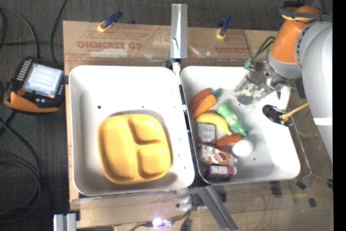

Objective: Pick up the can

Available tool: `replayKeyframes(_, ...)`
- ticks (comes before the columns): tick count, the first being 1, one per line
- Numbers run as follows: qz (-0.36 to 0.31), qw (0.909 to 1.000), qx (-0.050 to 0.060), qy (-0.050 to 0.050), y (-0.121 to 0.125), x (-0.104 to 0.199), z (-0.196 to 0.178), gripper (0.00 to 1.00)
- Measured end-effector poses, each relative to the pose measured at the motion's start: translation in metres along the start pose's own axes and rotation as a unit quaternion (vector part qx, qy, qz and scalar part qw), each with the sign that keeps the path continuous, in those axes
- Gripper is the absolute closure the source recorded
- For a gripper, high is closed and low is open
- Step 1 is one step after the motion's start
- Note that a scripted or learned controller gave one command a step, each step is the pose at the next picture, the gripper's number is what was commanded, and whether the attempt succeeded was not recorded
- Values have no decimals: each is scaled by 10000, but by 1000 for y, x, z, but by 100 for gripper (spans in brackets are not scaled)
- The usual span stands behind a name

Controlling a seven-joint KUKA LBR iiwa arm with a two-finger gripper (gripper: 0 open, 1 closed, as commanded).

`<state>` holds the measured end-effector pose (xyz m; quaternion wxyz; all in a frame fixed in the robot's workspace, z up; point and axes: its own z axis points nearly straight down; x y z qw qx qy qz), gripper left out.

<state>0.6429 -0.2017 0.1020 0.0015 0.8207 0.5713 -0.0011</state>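
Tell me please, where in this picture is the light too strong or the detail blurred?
In the camera view, the white egg-like item is washed out with glare, the gripper looks soft and blurred, the labels on the can are too fuzzy to read, and the tablet screen at left glows pale and overexposed.

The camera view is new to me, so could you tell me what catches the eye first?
The yellow divided tray in the left bin stands out first. Next comes the cluster in the right bin: carrots, a banana, a green bottle and a can. The gripper hovers over that bin's upper right part.
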Motion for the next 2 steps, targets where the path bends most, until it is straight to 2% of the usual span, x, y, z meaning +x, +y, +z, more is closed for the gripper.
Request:
replayKeyframes(1, 227, 9997, 25, 2, -38, 42, -6, 100)
replayKeyframes(2, -313, 9995, 6, 11, 4, 60, -118, 100)
